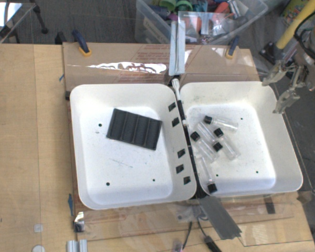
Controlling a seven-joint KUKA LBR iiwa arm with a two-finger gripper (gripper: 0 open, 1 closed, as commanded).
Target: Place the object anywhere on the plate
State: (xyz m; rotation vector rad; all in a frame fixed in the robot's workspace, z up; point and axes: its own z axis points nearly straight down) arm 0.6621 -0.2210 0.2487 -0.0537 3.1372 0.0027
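Step now: The start. No tube is picked up yet. The gripper (283,96) hangs above the far right edge of the right bin (290,164), away from the tubes (216,138).
Next move: I think the gripper has to go left and down to one tube and grab it. Then it has to lift it over the middle wall and set it on the dark plate (134,129). The tubes look small, see-through and round, so they may roll or slip.
Left bin (77,140): White and shallow. The dark plate lies flat in it, near the top middle, turned a bit. It has ridges. Nothing is on it.
Middle: The two bins touch here. A row of small black clips (179,154) runs down the join.
Right bin: White and shallow too. A little heap of clear tubes with black caps lies in its left half, near the middle wall. Some touch and cross each other. One black cap sits down by the front corner.
Gripper: It is up high at the right, near the bin's top right corner. I cannot tell if it is clenched or let loose. I see nothing in it.
Behind the bins: A clear tub (199,9) full of bright toys.
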